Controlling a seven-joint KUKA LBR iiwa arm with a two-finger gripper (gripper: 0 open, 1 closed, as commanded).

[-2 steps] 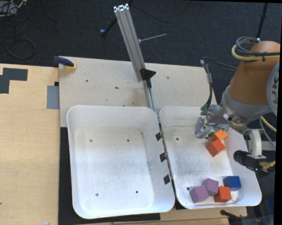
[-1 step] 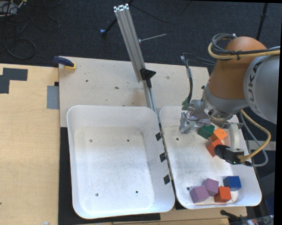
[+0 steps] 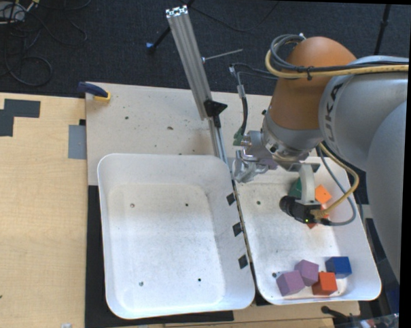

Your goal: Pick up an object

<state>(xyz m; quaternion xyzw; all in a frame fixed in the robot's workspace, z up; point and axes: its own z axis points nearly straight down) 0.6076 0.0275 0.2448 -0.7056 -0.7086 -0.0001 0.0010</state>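
Four blocks, two purple (image 3: 298, 277), one blue (image 3: 338, 265) and one orange (image 3: 326, 283), lay clustered at five o'clock in the right bin (image 3: 363, 286). Our jaws (image 3: 247, 166) hung at that bin's eleven o'clock corner, well apart from them; we could not tell how they stood, and saw nothing held. We judged ourselves at the approach, with travel toward five o'clock needed next.

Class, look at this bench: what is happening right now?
A grey KUKA arm reaches from the right over the right bin, its gripper near that bin's far left corner. Purple, orange and blue blocks sit clustered at the near end. Whether it holds anything cannot be told.
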